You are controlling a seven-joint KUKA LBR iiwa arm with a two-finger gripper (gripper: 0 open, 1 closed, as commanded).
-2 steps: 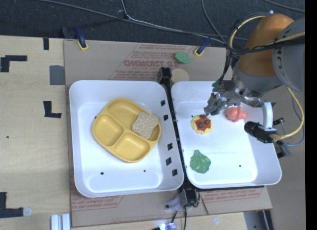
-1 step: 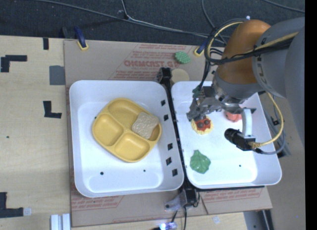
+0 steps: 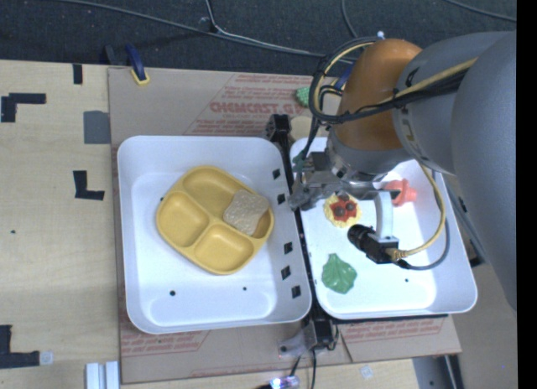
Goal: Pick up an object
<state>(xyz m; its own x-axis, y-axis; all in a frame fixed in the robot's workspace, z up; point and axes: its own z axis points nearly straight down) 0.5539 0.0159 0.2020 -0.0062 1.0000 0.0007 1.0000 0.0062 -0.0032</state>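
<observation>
The arm reaches in from the right and hangs over the right bin (image 3: 436, 295). Its gripper (image 3: 309, 188) is low at that bin's left wall, close to the divider between the bins. Just right of the gripper lies a small round yellow toy with red dots (image 3: 342, 210). A red piece (image 3: 404, 192) pokes out from under the wrist further right. A green leafy toy (image 3: 338, 274) lies near the bin's front. In the left bin (image 3: 143, 287) a yellow divided plate (image 3: 193, 220) carries a slice of toast (image 3: 246, 212) in its right compartment.
A black connector with a yellow cable (image 3: 373, 243) hangs from the wrist over the middle of the right bin. Black clips line the divider (image 3: 289, 249) between the bins. A small green object (image 3: 303, 95) lies on the cardboard behind the bins.
</observation>
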